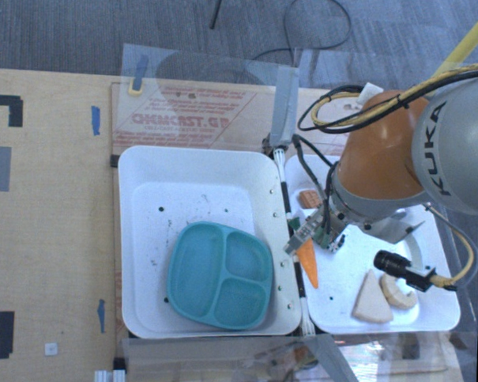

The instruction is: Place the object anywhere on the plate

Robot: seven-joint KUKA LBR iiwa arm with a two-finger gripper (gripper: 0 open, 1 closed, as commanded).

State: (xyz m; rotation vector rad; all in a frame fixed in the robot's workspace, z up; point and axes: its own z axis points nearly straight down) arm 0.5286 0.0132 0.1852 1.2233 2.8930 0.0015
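So fingers (306, 238) pinch tapered orange carrot (308, 265) by bin wall, w/ smooth teal 3-section plate (219, 276) left.

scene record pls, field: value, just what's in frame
plate: teal, three compartments, in left bin
left bin: white, holds the plate
right bin: white, holds food items
carrot: orange, at right bin's left edge
gripper: directly above carrot's top end
other items: pale wedge, round slice, brown piece
arm: over right bin
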